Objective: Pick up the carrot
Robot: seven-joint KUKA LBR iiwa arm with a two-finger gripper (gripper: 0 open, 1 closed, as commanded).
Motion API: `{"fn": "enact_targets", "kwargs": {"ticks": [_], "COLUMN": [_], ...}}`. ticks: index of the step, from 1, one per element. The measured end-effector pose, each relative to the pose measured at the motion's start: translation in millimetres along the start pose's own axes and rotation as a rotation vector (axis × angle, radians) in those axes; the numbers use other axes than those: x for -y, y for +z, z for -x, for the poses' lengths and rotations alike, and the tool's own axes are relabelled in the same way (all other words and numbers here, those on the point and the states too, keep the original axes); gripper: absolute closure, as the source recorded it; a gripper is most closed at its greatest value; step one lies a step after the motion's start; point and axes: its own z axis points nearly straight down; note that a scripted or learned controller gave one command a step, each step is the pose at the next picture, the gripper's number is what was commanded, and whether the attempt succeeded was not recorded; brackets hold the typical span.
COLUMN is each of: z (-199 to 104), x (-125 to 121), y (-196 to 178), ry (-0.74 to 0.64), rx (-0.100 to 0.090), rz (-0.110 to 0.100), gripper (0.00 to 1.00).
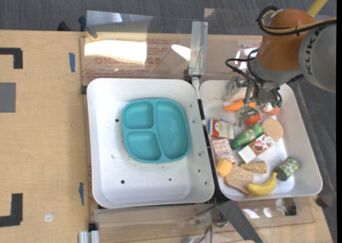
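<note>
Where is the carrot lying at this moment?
The carrot lies in the right bin, near its upper left corner, directly beside the tool and just above the red tomato.

We see two smooth white plastic bins (101, 146); the left one bears a matt teal plastic tray (156, 130). Beside the tray, toy foods look plastic: a glossy banana (263, 185), a matt orange carrot (233, 106). The bench (37, 130) looks like bare wood.
</note>
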Motion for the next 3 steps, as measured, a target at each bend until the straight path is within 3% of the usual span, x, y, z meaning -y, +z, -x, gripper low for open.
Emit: {"fn": "enact_targets", "kwargs": {"ticks": [3], "z": [4.1], "x": [-8.4], "y": [1.0], "ry": [0.054], "rx": [-0.011], "rz": [-0.002], "gripper": [0.0]}}
